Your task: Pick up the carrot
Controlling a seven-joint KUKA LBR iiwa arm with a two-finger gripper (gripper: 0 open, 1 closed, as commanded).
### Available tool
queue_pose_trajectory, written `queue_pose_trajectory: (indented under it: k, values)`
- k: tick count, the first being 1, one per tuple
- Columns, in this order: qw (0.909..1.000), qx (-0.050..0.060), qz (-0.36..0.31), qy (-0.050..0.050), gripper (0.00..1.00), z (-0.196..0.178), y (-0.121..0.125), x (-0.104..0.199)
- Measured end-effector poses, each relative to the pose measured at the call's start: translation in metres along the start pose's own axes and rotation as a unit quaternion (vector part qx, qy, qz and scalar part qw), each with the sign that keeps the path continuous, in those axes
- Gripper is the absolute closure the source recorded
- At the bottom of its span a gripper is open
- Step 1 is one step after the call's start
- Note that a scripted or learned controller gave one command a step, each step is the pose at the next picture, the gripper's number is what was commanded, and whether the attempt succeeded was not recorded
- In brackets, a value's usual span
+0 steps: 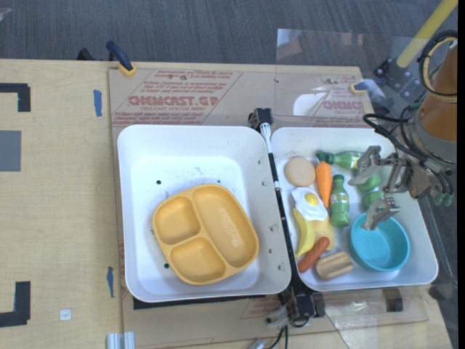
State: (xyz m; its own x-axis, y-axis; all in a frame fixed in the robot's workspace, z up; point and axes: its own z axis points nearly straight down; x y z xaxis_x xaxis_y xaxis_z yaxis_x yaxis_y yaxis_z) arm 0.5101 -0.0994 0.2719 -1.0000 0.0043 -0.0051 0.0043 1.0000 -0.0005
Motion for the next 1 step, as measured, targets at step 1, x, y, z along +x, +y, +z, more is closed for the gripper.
queue_pose_trajectory:
  k: [1]
  values:
    - [0.9997,-0.002,-0.023,0.005,0.00,0.0827,0.0374,-0.0468]
